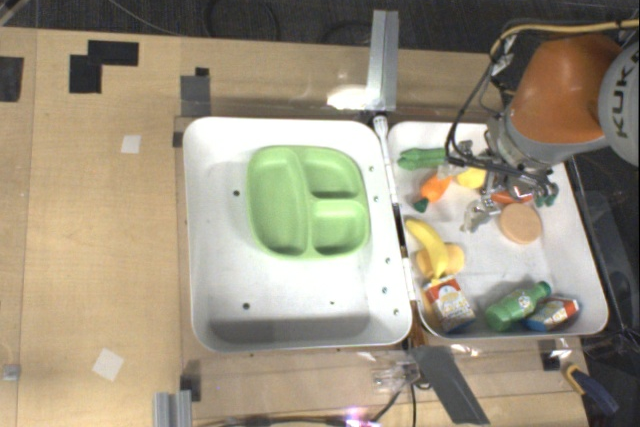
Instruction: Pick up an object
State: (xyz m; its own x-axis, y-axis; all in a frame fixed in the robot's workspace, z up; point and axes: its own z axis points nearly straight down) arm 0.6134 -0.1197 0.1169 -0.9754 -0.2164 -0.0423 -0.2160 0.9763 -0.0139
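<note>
The gripper (487, 212) hangs low in the right bin (590, 267), its metal fingers slightly apart with nothing visible between them. A round tan disc (520, 224) lies just beside it on the arm's side, and an orange piece (436, 187) and a yellow piece (470, 178) sit near it toward the far wall. The banana (428, 243) lies nearer the left bin (215, 245) — which holds a green divided tray (305, 200).

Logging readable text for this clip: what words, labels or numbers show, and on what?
"KU": partial lettering on the arm at the right edge.
Small carton: printed label, too blurred to read.
Green bottle: label too small to read.
Nothing else legible.
</note>
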